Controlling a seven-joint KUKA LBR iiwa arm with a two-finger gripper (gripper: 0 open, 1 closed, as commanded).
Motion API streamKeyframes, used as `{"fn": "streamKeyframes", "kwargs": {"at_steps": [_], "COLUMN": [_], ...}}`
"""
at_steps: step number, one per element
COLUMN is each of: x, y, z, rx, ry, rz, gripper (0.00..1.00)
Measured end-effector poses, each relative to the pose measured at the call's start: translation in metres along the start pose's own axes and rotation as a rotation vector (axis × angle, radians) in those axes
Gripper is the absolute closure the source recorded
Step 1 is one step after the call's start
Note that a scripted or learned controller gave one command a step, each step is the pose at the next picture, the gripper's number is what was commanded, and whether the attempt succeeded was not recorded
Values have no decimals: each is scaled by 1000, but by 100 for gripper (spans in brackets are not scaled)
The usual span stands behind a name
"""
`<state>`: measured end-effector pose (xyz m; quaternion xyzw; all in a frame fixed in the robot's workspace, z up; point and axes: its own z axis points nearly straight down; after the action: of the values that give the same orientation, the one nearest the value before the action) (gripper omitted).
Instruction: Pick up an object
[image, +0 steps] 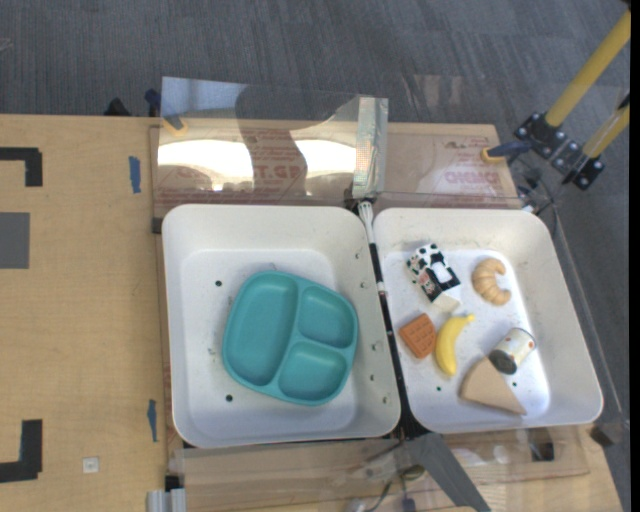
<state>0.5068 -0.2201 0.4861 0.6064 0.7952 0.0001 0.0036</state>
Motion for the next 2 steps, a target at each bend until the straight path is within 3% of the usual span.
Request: {"fn": "streamKeyframes", "kwargs": {"at_steps": [1, 2], "x": [8, 4], "y": [-25, -27], "z": [-1, -1], "rx": [1, 0], "ry": [3, 3], "rz": [-480, -888], "gripper": [100, 100]}}
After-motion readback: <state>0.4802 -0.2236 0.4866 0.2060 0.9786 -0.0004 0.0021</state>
